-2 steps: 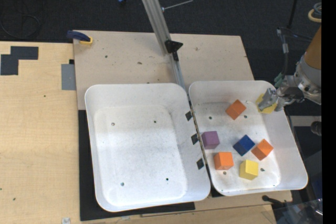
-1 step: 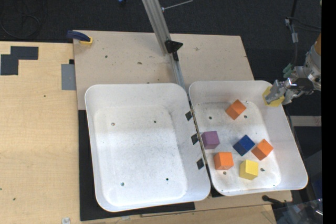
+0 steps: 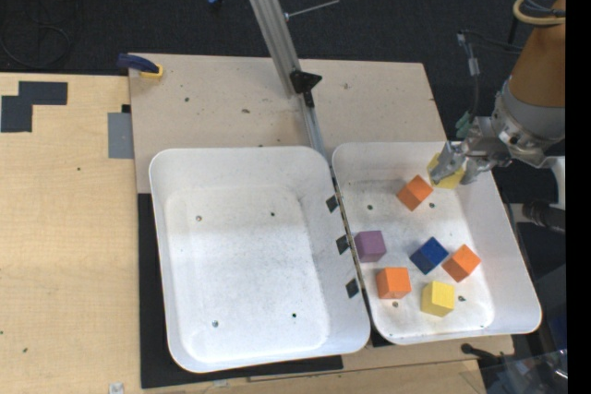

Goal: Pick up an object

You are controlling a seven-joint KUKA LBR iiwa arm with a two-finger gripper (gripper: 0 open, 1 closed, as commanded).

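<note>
One yellow block (image 3: pixel 450 179) half hidden in gripper (image 3: pixel 451 169) fingers; right bin (image 3: pixel 517 291) holds six more blocks.

You saw the arm (image 3: pixel 538 74) as a rounded body with an orange band above a grey wrist section. A pale ring-shaped cable loop (image 3: pixel 538 5) sat at its top, and a thin dark cable (image 3: pixel 475 83) ran down beside it. The gripper (image 3: pixel 454 163) was small, metallic grey.
</note>
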